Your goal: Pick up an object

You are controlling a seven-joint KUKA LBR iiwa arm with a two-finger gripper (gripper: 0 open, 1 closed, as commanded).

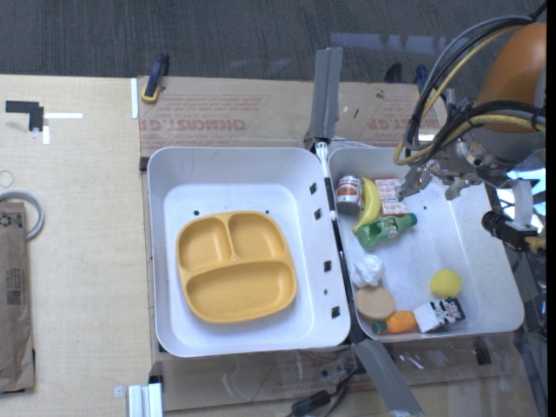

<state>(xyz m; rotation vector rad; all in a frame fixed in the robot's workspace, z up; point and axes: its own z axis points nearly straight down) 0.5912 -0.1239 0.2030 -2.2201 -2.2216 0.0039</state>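
Up at the far right, the gripper [423,181] hangs over the right bin [486,268], its dark tips low near the far wall; how they stand I cannot tell. Just left of it lie a small packet [390,195], a banana [370,203], a can [348,193] and a green bottle [386,228]. Nearer are a white crumpled thing [367,272], a yellow ball [446,282], a tan disc [375,302], an orange piece [400,322] and a small carton [440,314]. The left bin [174,189] holds a yellow divided plate [235,266].
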